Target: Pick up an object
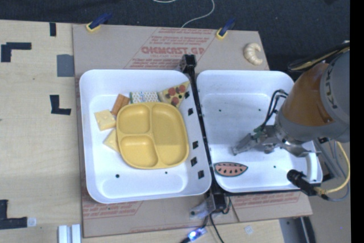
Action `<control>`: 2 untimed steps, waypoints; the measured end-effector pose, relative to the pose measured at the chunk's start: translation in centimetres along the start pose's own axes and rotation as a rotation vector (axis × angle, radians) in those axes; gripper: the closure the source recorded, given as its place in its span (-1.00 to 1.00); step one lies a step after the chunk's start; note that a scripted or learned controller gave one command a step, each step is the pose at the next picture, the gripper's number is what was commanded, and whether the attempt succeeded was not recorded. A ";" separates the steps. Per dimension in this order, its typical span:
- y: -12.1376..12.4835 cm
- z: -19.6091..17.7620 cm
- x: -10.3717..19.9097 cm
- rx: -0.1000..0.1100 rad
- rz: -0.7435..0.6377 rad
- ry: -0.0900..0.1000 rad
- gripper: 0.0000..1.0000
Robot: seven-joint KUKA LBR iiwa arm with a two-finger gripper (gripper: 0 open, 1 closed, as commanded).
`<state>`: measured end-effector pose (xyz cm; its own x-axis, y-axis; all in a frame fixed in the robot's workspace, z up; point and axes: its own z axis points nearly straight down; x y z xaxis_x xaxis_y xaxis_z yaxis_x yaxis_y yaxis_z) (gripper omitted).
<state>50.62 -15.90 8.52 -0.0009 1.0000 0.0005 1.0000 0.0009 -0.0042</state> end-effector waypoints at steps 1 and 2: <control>0.1 -1.3 0.0 -0.001 -0.001 0.000 1.00; -0.8 -6.7 -0.5 -0.006 0.001 -0.001 1.00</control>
